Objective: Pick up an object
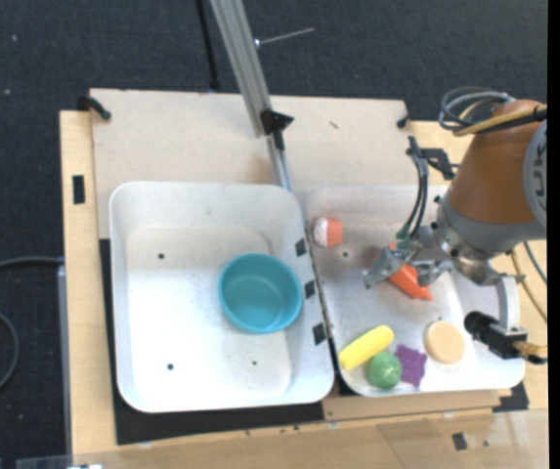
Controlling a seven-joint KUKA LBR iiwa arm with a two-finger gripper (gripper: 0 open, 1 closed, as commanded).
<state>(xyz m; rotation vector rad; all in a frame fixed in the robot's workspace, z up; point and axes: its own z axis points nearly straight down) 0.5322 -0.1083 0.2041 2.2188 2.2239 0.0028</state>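
My gripper (pixel 404 270) hangs low over the middle of the right bin (pixel 358 208), below the orange wrist band. A small orange object (pixel 413 282) lies directly at the gripper, partly hidden by it; I cannot tell if it is gripped. An orange-and-white ball (pixel 328 231) rests near the right bin's left wall. Along the front of that bin lie a yellow oblong piece (pixel 366 346), a green ball (pixel 385 370), a purple piece (pixel 413 364) and a tan disc (pixel 446 342). A blue bowl (pixel 260 293) sits in the left bin (pixel 162 223).
A slanted metal post (pixel 250 66) rises from the back of the bench between the bins. A black part with cables (pixel 492 333) sticks out at the right bin's right edge, close to the tan disc.
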